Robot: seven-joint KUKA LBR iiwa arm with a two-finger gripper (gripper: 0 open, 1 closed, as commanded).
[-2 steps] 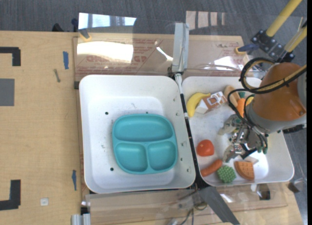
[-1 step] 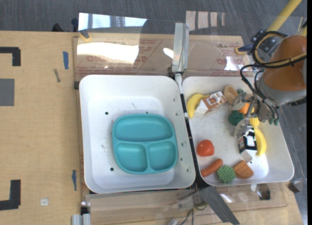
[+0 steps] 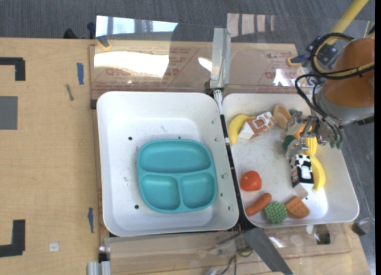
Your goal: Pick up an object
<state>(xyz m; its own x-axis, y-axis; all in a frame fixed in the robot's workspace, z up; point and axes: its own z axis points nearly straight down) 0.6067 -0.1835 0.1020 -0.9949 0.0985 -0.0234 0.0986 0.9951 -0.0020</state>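
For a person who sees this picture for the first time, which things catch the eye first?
The teal divided plate dominates the left bin. The right bin holds small toy foods, such as a banana at its upper left and a red tomato lower down. The gripper hangs over that bin's upper right.

arm (image 3: 348,83): enters from right, wrist bent downward | gripper (image 3: 311,143): lowered, pointing down

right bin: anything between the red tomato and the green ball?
Yes, camera view: an orange carrot lies between the red tomato and green ball.
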